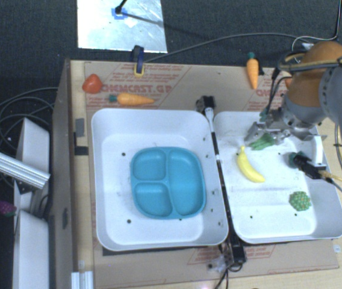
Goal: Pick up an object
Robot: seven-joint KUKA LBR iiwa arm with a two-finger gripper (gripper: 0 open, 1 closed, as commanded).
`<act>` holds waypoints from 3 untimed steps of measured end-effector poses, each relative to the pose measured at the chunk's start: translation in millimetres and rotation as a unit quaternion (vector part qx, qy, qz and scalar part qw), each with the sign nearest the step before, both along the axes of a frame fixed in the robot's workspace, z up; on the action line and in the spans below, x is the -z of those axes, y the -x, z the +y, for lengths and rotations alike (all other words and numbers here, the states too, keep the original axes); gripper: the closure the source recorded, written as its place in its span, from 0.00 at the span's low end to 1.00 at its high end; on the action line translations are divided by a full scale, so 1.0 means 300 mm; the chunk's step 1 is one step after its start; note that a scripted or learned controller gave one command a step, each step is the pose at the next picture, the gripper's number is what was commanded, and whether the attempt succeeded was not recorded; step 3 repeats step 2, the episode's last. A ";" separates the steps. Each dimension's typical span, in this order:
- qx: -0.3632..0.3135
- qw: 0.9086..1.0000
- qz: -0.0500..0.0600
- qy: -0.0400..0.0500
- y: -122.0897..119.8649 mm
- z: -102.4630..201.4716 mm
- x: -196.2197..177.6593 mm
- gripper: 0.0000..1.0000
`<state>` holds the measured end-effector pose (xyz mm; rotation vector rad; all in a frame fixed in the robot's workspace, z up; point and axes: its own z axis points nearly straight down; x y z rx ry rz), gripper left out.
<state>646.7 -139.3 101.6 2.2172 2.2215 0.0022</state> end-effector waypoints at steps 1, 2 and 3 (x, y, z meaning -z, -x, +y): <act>-0.002 1.000 0.002 -0.001 0.074 0.192 0.059 0.00; -0.002 1.000 0.000 0.000 0.070 0.187 0.021 1.00; -0.002 1.000 0.000 0.000 0.070 0.187 0.021 1.00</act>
